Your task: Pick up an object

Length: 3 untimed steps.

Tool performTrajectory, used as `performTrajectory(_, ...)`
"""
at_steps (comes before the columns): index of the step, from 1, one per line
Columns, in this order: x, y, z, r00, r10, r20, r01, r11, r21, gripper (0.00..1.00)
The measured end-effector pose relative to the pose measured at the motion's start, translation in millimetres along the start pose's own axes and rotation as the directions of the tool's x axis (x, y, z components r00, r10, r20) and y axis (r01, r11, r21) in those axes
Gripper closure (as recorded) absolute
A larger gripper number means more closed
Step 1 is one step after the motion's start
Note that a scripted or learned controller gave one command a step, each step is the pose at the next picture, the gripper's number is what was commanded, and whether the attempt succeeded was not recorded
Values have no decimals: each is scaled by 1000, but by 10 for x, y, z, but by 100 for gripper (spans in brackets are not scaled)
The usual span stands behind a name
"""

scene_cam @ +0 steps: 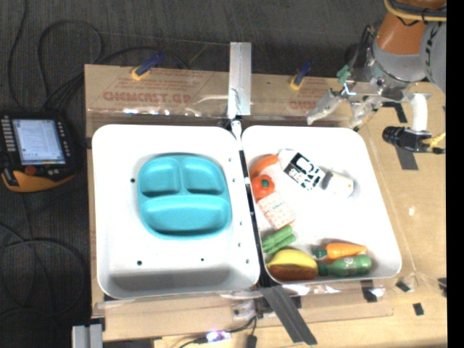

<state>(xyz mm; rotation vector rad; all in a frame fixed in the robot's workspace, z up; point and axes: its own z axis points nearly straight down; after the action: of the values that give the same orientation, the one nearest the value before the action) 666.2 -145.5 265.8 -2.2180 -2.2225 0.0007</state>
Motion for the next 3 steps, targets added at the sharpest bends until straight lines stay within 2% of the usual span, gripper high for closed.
performTrajectory(1,466,-453,1337,995,-102,4,102,995,-2,0)
performTrajectory(2,-177,-225,731,964,-266,4,266,964,0,0)
performTrajectory(3,223,-171,1708,911,-412,4,412,911,-1,0)
